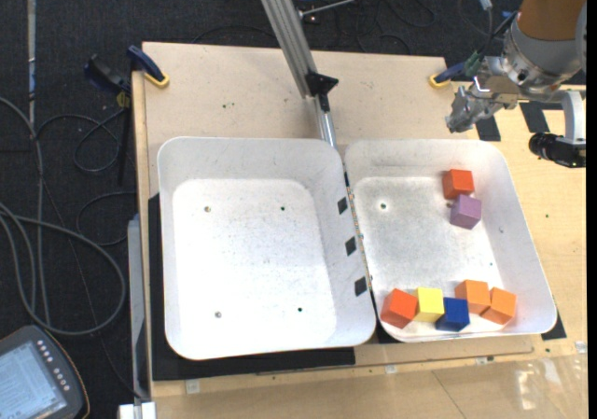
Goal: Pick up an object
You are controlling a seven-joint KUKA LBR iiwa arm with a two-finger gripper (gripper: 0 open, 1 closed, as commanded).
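Writing: none readable on the bins, blocks or arm.
Tabletop (242, 90): pale wood board carrying two shallow white bins side by side.
Left bin (247, 244): speckled floor, a few small dark dots, no blocks in it.
Right bin (410, 221): holds seven small blocks.
Upper pair: orange-red block (457, 183) near the far right wall; purple block (465, 211) just below it, touching or nearly so.
Front row, along the near wall: red-orange block (400, 307) at the left, yellow block (430, 302) beside it, blue block (454, 314) next, then two orange blocks (475, 295) (502, 304) at the right; the row is packed close.
Divider: black tabs (353, 244) along the seam between the bins.
Hand (464, 116): at the end of the grey arm, hanging over the tabletop just beyond the right bin's far rim, well apart from every block; cannot tell whether it is apart or together; nothing seen between its tips.
Clamps: blue-and-yellow clamp (147, 64) at the board's far left corner, another (448, 75) at the far right.
Pole: a grey metal strut (284, 16) slants down to the seam.
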